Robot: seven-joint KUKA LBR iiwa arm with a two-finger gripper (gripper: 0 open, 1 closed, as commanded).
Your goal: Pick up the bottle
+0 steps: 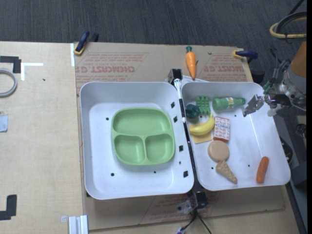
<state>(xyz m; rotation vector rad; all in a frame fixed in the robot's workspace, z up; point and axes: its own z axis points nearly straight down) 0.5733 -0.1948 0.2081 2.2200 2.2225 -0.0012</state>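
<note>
Nearest the camera, at the 6 o'clock edge of the view, a black clamp (196, 199) sits where the two bins meet on the cardboard-covered surface (112, 62).

Left bin (92, 145): holds a green divided plate (143, 136), lying flat at the bin's centre.

Right bin (273, 145): contents, by position within the bin:
- Bottle (227, 102): green, lying on its side at 12 o'clock, cap end pointing toward 3 o'clock.
- Green toy (197, 108): at 10 o'clock, just beside the bottle's base.
- Banana (202, 126): at 9 o'clock, touching the green toy from below.
- Red-and-white box (222, 129): just beside the banana, toward centre.
- Round tan item (218, 151): at centre, directly below the box.
- Ice-cream cone (226, 172): at 6 o'clock, touching the round item.
- Orange sausage-shaped item (262, 170): at 4 o'clock, well apart from the others.

Outside the bins, a toy carrot (190, 62) lies on the surface at 12 o'clock, above the bin junction. Blue clips (82, 42) hold the cardboard at its far corners.

Arm: enters from 3 o'clock. The hand (253, 105) is positioned over the right bin's 2 o'clock region, near the bottle's cap end but apart from it. Nothing lies between its fingers. Whether the fingers are spread or closed cannot be determined at this resolution.
</note>
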